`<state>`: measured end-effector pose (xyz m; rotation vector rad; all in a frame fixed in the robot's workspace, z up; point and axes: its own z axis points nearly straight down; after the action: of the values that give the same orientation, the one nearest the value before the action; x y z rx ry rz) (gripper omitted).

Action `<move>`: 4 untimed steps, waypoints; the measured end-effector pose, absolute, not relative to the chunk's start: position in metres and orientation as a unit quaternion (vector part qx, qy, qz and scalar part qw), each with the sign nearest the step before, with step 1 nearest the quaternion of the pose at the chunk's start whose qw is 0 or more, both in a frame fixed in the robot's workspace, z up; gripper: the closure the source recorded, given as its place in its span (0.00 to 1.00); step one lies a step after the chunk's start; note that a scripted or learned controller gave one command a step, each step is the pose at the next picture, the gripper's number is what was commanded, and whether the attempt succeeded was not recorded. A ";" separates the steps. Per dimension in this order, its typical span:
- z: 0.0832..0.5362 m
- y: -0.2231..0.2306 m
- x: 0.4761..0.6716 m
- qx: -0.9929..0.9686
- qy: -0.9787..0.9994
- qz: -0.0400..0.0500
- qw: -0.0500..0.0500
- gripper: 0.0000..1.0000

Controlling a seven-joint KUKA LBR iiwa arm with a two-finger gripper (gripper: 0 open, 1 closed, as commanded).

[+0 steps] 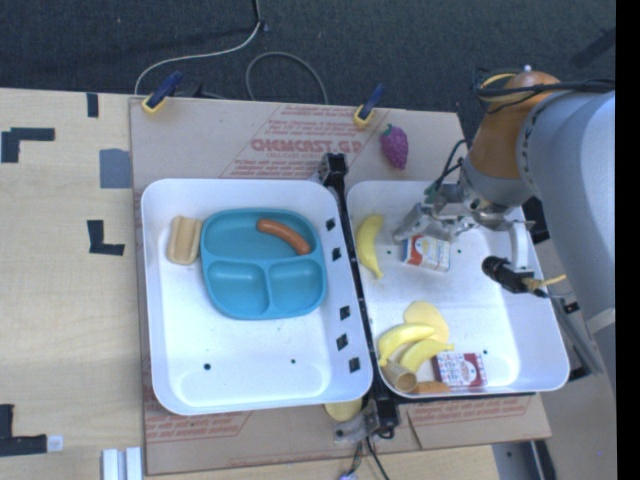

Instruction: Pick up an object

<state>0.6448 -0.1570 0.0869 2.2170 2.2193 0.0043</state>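
So from the overhead camera you've got 2 white bins side by side on a cardboard sheet. The arm (560,158) comes in from the right, and its gripper (432,220) sits low in the right bin (520,338), right over a small carton (428,254) with a red and white label. Honestly can't tell if the fingers are open or closed, or if they're actually touching the carton, too much clutter there.

Just left of the carton there's a banana (369,244) along the bin's left wall. Near the front of that bin: a pile of yellow pieces (415,336), a red and white box (458,370) and a little brown roll (400,376).

Left bin (240,368) has a blue divided plate (262,278) with a sausage (284,234) in its top section, plus a bread slice (183,240) touching the plate's left edge. A purple grape bunch (395,146) lies on the cardboard behind the right bin.
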 end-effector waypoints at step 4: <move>0.087 -0.125 0.629 0.707 0.707 0.001 0.002 0.00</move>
<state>0.6291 -0.1248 0.0868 2.2171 2.2188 0.0032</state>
